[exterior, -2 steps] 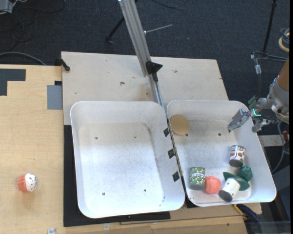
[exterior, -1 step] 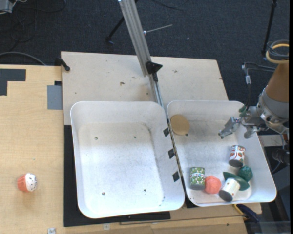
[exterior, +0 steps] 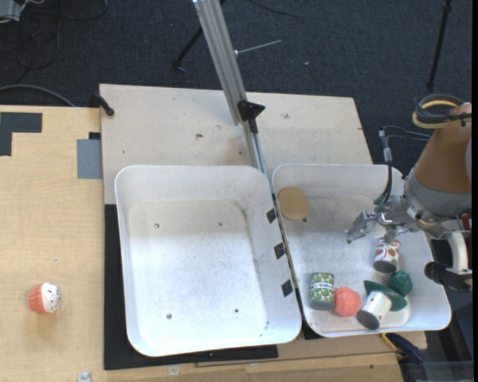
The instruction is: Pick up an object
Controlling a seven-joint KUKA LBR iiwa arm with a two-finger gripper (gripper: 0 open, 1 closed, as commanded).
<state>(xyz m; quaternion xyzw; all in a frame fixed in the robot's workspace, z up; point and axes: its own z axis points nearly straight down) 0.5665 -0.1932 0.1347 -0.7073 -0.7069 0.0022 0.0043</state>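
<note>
arm (exterior: 442, 165) from right | gripper (exterior: 385, 231) down over right bin (exterior: 334, 189)

Matt white plastic bins (exterior: 143, 213), pale wooden bench (exterior: 32, 213), ribbed metal rail (exterior: 223, 54).

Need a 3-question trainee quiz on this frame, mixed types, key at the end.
1. True or false: the tan disc lies in the left bin.
2. Which thing lies nearest the gripper?
A. green can
B. red-and-white can
C. orange ball
3. Fill in: the small orange-and-white toy sits on the ____ board, outside both bins.

Key: 1 false, it lies in the right bin, near the far left corner. 2 B, just on the near side of the gripper. 3 wooden.
</note>
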